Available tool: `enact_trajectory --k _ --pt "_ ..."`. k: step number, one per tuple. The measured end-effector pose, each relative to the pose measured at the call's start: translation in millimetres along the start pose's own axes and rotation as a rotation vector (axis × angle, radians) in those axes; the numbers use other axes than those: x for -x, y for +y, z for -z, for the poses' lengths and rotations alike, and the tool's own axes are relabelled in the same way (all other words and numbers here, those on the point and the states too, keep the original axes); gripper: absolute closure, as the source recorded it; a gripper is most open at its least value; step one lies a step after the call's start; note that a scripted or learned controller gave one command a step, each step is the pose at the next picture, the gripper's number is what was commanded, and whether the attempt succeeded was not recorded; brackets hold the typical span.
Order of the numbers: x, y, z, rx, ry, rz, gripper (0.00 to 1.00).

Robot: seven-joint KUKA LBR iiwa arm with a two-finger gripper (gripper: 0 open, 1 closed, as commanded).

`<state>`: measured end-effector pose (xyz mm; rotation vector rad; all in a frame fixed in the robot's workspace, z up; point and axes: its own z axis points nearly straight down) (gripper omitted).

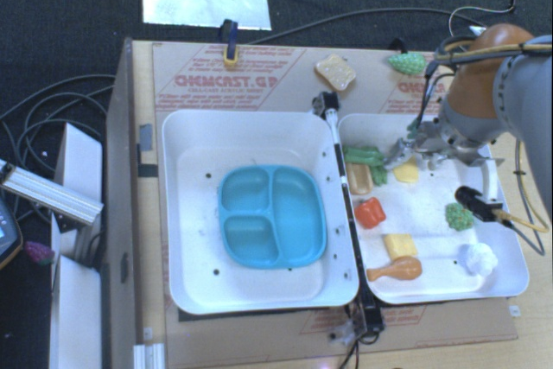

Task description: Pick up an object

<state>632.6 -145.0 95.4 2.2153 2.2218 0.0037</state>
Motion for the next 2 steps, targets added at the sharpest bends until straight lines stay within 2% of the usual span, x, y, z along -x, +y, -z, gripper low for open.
enact_trajectory --k 1,2 --pt "0.1 1.1 11.0 0.003 0.000 0.001 1.00" --pt "0.1 1.0 10.9 0.003 0.000 0.001 0.00"
